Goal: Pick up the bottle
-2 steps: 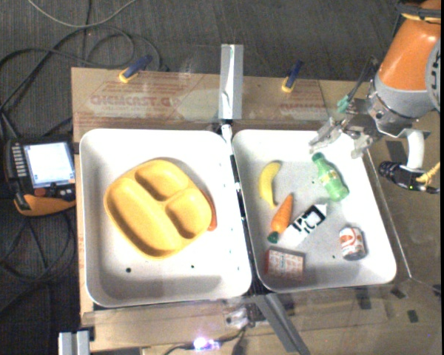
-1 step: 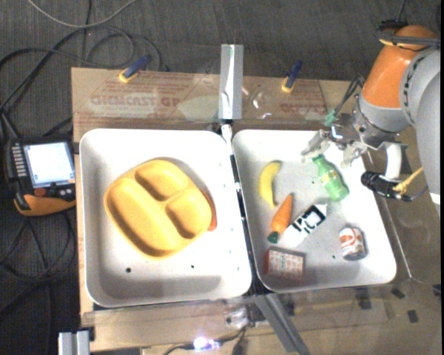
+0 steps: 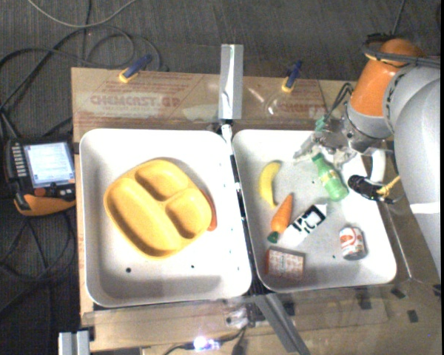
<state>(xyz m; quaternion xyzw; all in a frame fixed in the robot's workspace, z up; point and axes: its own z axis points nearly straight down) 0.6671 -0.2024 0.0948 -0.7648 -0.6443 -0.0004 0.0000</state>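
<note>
Green and translucent, the bottle (image 3: 331, 181) lies tilted in the right bin (image 3: 388, 272), just beside the banana (image 3: 268, 181) and carrot (image 3: 281, 214). Our gripper (image 3: 324, 145) hovers at its upper end; we cannot tell its opening. We judge the smooth, rounded body could roll away under an off-centre pinch.

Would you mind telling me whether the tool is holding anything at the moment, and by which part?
It cannot be told. The tool sits right at the upper end of the green bottle in the right bin, but a grip isn't visible.
</note>
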